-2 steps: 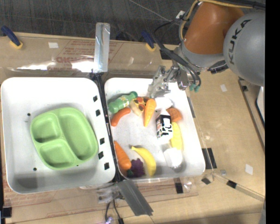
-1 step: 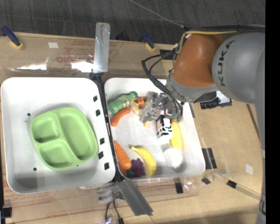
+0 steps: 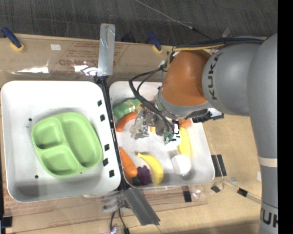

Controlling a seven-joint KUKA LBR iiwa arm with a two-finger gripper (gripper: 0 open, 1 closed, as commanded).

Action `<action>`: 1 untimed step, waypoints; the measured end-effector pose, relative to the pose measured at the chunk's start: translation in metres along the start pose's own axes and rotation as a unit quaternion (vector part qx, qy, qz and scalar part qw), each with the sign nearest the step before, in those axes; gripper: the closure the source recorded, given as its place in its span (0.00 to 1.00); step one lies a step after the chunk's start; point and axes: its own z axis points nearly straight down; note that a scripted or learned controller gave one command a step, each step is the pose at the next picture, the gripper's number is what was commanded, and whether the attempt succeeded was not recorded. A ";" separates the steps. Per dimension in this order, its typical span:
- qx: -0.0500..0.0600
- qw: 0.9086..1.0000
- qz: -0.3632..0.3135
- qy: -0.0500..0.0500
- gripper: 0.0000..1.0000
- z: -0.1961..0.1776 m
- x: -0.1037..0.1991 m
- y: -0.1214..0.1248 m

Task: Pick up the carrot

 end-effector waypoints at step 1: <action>0.002 0.984 -0.180 -0.006 1.00 -0.116 -0.030 -0.031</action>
